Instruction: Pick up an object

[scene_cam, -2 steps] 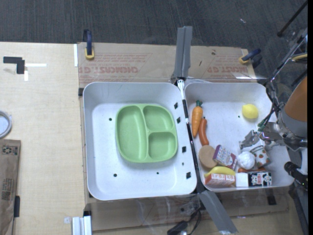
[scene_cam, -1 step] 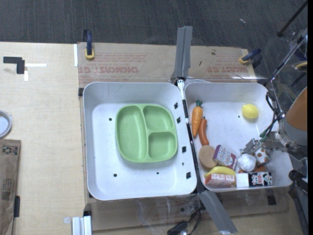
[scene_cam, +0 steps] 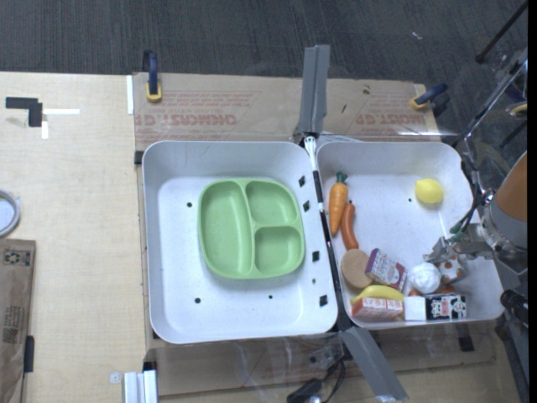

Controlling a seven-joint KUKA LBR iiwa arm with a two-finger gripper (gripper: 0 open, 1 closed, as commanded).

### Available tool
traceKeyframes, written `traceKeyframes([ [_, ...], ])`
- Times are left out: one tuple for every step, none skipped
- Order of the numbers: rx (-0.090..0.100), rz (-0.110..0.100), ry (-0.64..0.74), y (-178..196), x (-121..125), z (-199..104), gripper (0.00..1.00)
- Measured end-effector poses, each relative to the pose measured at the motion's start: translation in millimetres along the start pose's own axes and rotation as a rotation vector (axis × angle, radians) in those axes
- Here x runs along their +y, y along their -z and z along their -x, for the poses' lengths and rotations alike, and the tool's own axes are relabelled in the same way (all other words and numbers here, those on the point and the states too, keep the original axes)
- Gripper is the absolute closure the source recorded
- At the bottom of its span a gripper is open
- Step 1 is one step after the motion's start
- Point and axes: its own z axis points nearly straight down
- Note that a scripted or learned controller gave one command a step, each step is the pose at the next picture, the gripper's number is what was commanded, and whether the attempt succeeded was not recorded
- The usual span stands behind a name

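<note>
The right bin [scene_cam: 394, 162] holds several items. A carrot [scene_cam: 337, 201] and a red sausage [scene_cam: 348, 226] lie along its left wall, and a yellow lemon [scene_cam: 429, 191] sits at the back right. At the front lie a brown disc [scene_cam: 355, 267], a purple packet [scene_cam: 385, 268], a banana [scene_cam: 379, 293], an orange box [scene_cam: 378, 310], a white ball [scene_cam: 424, 278] and a black-and-white carton [scene_cam: 445, 307]. My gripper [scene_cam: 445, 251] hangs low at the bin's right side, just above the white ball and a small red-and-white item [scene_cam: 454, 269]. Nothing visibly sits in its grasp.
The left bin [scene_cam: 168, 250] holds a green divided plate [scene_cam: 252, 227]. A grey divider post [scene_cam: 315, 91] rises between the bins at the back. Clamps [scene_cam: 151, 78] [scene_cam: 430, 99] grip the cardboard behind. A tape roll [scene_cam: 5, 215] lies on the bench at far left.
</note>
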Motion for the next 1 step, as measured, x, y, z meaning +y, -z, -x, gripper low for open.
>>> traceKeyframes([
  [-0.003,-0.005,-0.067,97.7,34.4,-77.8,1.00],
])
